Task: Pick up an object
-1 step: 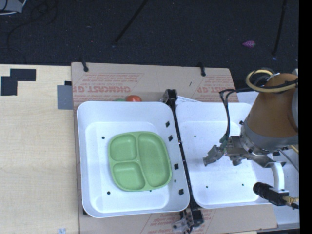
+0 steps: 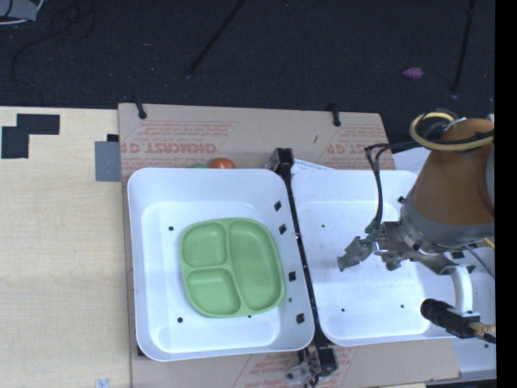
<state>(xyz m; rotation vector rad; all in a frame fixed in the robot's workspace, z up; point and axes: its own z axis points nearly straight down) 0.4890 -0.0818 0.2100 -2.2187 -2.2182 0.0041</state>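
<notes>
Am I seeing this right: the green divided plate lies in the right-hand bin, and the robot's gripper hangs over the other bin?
Not quite. The camera view shows the green divided plate lying in the left bin, not the right-hand one. The gripper does hang over the other bin, which is the right bin.
</notes>
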